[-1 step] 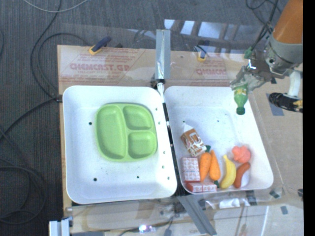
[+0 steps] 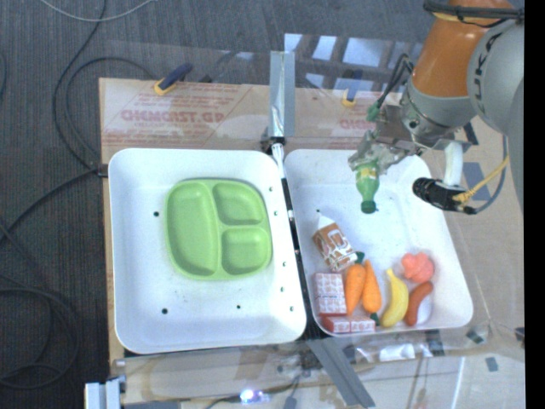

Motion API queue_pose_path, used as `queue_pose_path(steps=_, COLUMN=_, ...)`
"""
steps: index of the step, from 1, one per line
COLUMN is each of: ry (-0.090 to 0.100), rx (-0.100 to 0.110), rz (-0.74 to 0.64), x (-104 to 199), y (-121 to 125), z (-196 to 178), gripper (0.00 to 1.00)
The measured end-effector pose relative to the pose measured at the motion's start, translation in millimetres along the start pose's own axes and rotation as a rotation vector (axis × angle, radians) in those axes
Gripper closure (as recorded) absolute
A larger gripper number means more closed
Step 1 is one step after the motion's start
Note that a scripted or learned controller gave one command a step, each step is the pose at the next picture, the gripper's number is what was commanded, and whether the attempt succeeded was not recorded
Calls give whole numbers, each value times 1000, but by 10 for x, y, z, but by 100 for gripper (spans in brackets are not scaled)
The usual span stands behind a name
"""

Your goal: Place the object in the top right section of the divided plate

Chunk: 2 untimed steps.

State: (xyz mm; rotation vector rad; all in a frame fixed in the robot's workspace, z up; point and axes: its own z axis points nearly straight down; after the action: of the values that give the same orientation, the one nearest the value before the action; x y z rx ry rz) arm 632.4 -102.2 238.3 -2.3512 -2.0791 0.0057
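Observation:
A light green divided plate lies in the left bin, with its top right section bare. Over the back of the right bin, my gripper is shut on the upper end of a small green bottle. The bottle hangs below the fingers with its darker green end pointing down. Bottle and gripper are well to the right of the plate, across the divider between the bins.
At the front of the right bin lie a brown and white carton, a red and white box, two carrots, a banana, a sausage and a pink item. A metal bar stands behind the bins.

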Motion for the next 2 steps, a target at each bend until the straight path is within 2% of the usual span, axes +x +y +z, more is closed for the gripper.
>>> queue_pose_path(steps=1, ry=2, rx=1, rz=-159, x=501, y=-568, z=573, gripper=100)
queue_pose_path(steps=2, ry=2, rx=2, rz=-339, x=1232, y=-1194, z=574, gripper=100)
